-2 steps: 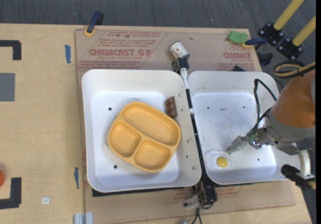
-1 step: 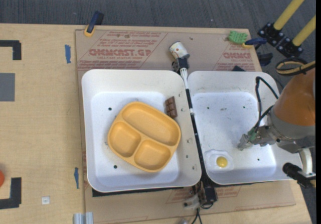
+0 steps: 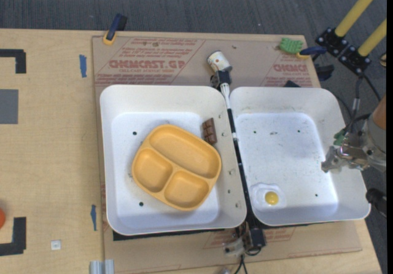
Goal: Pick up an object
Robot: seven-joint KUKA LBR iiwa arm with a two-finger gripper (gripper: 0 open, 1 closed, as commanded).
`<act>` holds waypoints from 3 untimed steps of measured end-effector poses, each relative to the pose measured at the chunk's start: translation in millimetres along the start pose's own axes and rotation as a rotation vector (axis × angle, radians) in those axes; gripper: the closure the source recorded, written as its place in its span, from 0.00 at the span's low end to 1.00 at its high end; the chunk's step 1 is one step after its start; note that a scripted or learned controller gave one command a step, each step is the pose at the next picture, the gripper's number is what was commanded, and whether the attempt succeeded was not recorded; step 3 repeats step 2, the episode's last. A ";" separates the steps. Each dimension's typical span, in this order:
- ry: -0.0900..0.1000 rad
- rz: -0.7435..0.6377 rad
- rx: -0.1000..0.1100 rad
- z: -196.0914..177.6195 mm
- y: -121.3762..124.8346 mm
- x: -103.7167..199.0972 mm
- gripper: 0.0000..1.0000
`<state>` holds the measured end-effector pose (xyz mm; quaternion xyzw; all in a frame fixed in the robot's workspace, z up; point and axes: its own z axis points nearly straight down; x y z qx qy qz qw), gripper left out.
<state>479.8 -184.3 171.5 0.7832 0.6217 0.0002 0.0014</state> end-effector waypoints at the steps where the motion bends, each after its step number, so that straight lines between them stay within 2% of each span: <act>1: 0.000 0.008 0.001 -3.0 5.7 -26.1 1.00; 2: 0.000 0.189 0.002 -4.0 6.9 -32.2 1.00; 3: 0.000 0.189 0.002 -4.0 6.9 -32.2 1.00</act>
